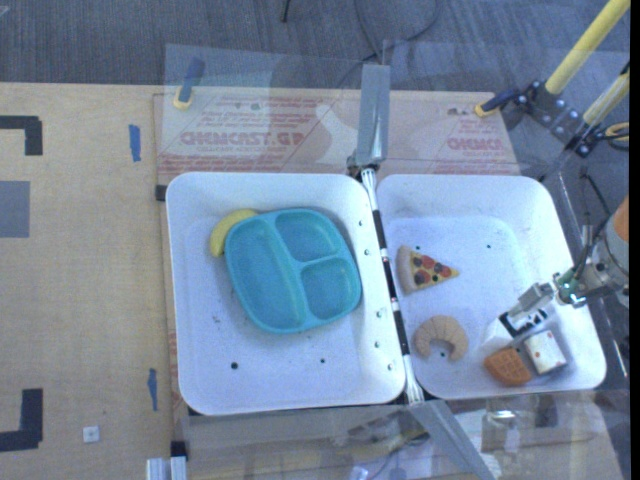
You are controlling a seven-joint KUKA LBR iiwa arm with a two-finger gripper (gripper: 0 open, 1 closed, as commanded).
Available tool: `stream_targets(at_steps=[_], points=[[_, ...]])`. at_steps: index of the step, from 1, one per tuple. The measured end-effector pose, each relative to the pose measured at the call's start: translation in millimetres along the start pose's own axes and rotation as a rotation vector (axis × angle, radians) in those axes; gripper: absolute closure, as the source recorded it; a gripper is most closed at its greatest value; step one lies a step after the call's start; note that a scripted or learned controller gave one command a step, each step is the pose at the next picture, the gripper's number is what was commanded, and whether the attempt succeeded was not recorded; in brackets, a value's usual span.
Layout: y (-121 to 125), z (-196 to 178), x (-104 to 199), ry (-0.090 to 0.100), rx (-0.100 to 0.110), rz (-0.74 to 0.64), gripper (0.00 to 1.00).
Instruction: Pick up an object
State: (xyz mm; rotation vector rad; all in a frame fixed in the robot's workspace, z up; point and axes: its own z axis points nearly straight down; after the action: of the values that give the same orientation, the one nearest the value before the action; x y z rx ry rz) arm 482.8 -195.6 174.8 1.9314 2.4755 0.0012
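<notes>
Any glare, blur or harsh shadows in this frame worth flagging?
Camera view: even, soft lighting with faint shadows; the white bins look bright but keep detail; a clear sheet behind them shows mild reflections; the gripper and the pizza slice look slightly soft.

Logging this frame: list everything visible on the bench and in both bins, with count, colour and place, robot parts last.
Left bin: one, white, left half of the bench.
Right bin: one, white, beside it on the right.
Divided plate: one, teal, three compartments, middle of the left bin.
Banana: one, yellow, partly under the plate's upper-left edge.
Pizza slice: one, tan with red spots, left side of the right bin.
Croissant: one, light brown, below the pizza slice.
Orange object: one, lower right corner of the right bin, identity unclear.
Pincer: one, black and white, low over the right bin, next to the orange object.
</notes>
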Motion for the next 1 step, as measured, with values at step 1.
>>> stream_targets(at_steps=[1], points=[[16.0, 74.7, 36.4, -0.004, -0.005, -0.099, 0.0]])
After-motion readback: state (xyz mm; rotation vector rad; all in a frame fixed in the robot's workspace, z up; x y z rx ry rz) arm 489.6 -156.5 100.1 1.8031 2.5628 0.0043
